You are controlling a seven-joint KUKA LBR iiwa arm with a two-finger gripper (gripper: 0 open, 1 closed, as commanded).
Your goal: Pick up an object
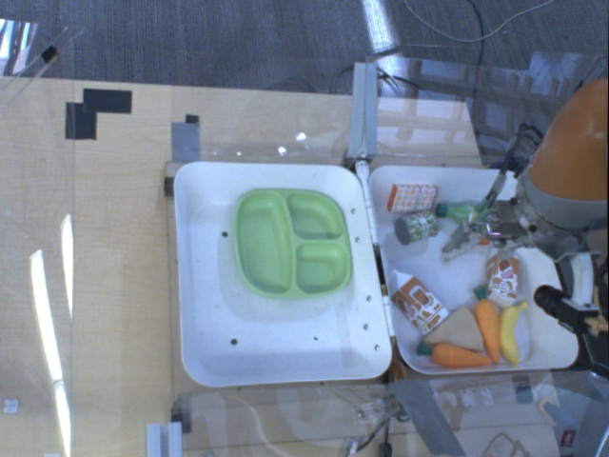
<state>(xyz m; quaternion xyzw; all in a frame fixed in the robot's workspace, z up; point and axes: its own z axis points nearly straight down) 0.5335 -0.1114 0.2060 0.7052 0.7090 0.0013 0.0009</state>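
1. Gripper (457,246) hangs low over the middle of the right bin (571,355); its two thin metal fingers (449,249) are parted in a narrow V with nothing between them.
2. Arm enters from the right, its orange band (576,150) bulking above a grey wrist at the bin's right rim.
3. Just left of the fingertips: a small can (416,227) with a green label, lying on its side. A green bottle-like item (466,211) lies beside it, partly under the gripper.
4. Back of the bin: a small orange-and-white carton (411,197), print too small to read.
5. Right of the gripper: a glossy pouch (501,278), orange and white, lettering illegible.
6. Front of the bin: a brown-and-white box (420,304), a tan wedge (459,328), two plastic carrots (487,329) (459,356), and a yellow banana (514,331), crowded close together.
7. Left bin (205,350): a smooth pale-green divided plate (291,243) with three compartments, lying flat near centre.
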